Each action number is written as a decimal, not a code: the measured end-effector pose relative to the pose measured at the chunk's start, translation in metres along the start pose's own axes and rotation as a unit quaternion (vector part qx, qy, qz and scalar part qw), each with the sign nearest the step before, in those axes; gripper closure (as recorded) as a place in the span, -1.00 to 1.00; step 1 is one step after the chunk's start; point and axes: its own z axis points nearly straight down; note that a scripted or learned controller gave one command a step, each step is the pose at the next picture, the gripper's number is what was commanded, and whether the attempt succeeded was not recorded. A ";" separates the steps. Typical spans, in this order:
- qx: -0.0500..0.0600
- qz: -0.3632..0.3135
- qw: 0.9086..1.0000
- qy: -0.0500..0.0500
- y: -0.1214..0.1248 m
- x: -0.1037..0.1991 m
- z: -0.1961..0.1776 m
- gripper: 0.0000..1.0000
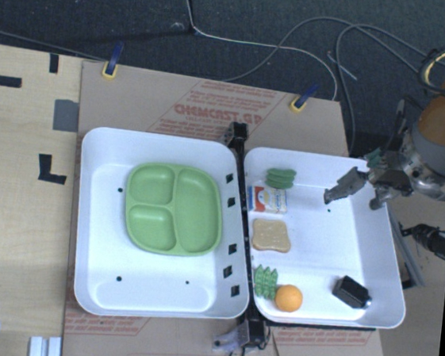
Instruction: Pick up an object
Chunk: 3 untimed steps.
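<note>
Left bin [90,222]: green tray [174,209]. Right bin [381,255], along its left wall: bread [271,236], likely soft & light; orange [289,298] round, prob. rolls — pinch across its middle. Gripper [357,188] hovers w/ fingers spread, empty.

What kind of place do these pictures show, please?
Probably a robotics lab test bench: two shallow white bins clamped on cardboard, loose cables behind, and toy items such as a green divided plate and small orange ball.

Right bin [373,254]: green item [280,177], carton [269,200], toast [271,235], orange [289,298], black block [351,292]; all lying loose.
</note>
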 end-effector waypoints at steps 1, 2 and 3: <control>-0.005 -0.001 1.000 -0.001 0.002 0.000 -0.006 -1.00; -0.003 -0.001 1.000 -0.001 -0.007 0.005 0.048 -1.00; -0.003 -0.001 1.000 -0.001 -0.013 0.009 0.094 -1.00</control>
